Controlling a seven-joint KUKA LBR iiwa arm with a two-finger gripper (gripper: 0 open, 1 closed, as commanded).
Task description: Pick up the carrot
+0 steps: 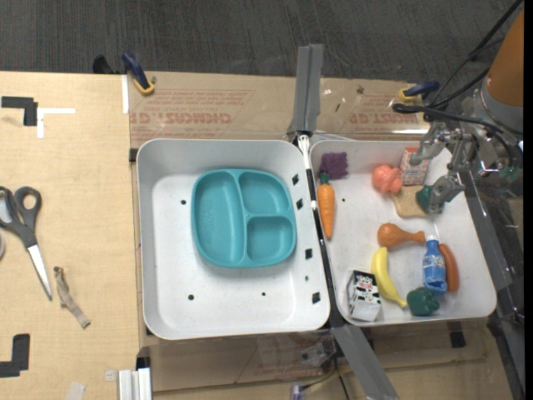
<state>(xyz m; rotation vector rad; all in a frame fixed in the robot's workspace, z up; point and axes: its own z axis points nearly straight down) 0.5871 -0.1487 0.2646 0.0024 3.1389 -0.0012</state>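
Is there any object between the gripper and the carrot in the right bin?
Nothing lies directly between them. The gripper sits at the bin's right side, the carrot by the left wall. The pink toy lies just above that line.

Carrot point(326, 210) – orange, green top, lying flat in the right bin.
Long axis runs roughly top-to-bottom in the camera view, green end toward the far side, tapered tip toward the near side – tight against the bin's left wall, free of the other items, nothing gripping it.

Dark carpet floor point(208, 15), pale wooden bench point(67, 190) — scissors point(25, 232)
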